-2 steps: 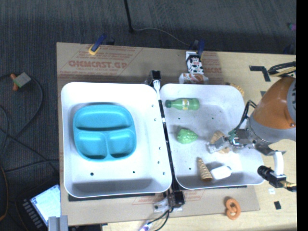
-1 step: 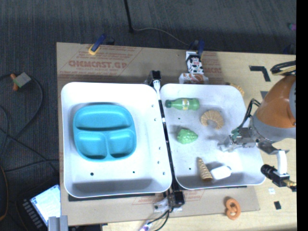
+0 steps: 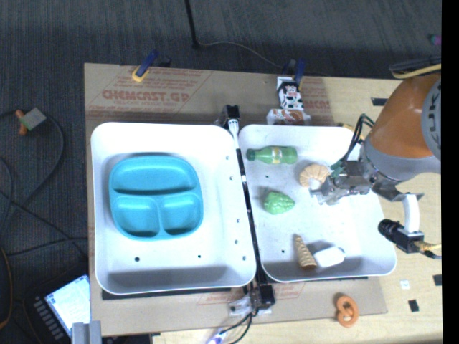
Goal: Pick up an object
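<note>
- We see the gripper (image 3: pixel 331 190) low in the right bin (image 3: pixel 373 264), near its right edge, beside the tan shell-like toy (image 3: pixel 313 174); how far it is open we cannot tell.
- We judge the toy light, rigid and smooth; grip across its width.
- The board (image 3: pixel 143 92) reads roughly "CHEMCAST GP".

We see a robotics lab: a plywood bench (image 3: pixel 215 92) clamped at its far edge with blue clamps (image 3: pixel 145 65), two white bins (image 3: pixel 215 138) on it, toy food inside, cables (image 3: pixel 193 20) trailing over dark carpet (image 3: pixel 72 20), and an industrial arm (image 3: pixel 405 131) reaching in.
</note>
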### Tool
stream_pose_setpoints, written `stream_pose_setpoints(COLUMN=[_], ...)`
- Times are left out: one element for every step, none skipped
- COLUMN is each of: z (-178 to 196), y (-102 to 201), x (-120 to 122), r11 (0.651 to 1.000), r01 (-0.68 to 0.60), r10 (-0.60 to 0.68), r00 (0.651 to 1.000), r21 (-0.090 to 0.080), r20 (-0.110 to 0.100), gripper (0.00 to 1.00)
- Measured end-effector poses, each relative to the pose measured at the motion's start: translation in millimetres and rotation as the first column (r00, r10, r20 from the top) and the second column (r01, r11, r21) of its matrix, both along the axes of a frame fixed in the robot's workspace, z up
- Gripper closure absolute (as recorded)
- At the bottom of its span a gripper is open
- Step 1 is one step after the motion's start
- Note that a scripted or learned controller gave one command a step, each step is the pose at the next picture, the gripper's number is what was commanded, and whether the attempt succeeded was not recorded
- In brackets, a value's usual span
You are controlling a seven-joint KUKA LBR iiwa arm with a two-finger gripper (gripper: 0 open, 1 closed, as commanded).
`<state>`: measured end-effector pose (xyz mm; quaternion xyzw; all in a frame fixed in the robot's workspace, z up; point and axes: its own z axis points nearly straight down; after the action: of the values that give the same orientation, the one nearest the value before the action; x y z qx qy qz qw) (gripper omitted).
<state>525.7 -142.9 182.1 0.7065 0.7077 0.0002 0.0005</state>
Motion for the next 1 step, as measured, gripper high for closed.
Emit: stream_pose_setpoints(z=[19.0], y=[8.6], x=[136.0], r11=[1.000], r01=[0.000], r10=[0.000], r00=[1.000], r21=[-0.002], r20=[0.000], gripper=[1.00])
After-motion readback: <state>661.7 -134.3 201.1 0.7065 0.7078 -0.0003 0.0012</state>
